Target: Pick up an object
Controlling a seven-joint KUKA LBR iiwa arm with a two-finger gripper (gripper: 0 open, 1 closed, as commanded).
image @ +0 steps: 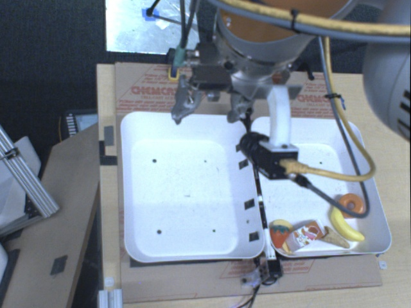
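My gripper [210,110] hangs over the back edge of the left bin [180,191], near the divide between the two bins. Its fingers [182,105] stand wide apart, open, with nothing between them. The objects lie in the front right corner of the right bin [321,159]: a yellow banana [347,226], an orange ring-shaped piece [351,203], a round orange-red fruit [280,233], a red and white packet [306,235] and a tan wedge [334,239]. All of them are well apart from the gripper, toward the front right.
The arm's grey and orange body fills the upper right. A yellow cable [334,172] loops over the right bin. Both bins rest on a cardboard sheet [148,88] on the bench.
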